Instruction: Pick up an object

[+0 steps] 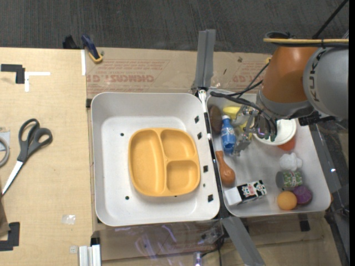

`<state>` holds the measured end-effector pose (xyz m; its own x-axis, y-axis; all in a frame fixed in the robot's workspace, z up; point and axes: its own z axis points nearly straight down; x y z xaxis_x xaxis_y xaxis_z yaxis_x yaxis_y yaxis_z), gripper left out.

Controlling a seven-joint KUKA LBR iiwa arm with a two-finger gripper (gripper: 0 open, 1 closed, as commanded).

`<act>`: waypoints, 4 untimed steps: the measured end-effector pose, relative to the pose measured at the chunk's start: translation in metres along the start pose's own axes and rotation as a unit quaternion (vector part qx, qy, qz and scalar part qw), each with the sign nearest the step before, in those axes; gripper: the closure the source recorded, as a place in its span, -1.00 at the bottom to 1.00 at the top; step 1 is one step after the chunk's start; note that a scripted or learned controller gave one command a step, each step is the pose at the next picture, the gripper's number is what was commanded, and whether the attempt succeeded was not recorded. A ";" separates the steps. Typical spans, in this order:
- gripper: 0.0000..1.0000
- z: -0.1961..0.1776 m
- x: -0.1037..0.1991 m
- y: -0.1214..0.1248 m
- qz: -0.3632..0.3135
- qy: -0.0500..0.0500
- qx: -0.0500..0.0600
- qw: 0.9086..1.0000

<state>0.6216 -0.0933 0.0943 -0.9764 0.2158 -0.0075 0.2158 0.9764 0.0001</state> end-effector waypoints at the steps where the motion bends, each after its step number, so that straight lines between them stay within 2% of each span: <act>1: -1.00 0.004 -0.015 0.005 0.075 0.010 0.001 0.997; 2: -1.00 0.001 0.030 -0.013 0.125 0.003 0.000 0.992; 3: -1.00 0.006 -0.008 -0.015 0.241 0.015 0.006 0.970; 4: -1.00 0.004 -0.046 -0.121 0.211 0.007 0.001 0.977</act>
<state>0.6407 -0.2212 0.0910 -0.7999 0.6001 0.0056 0.6001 0.7999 -0.0022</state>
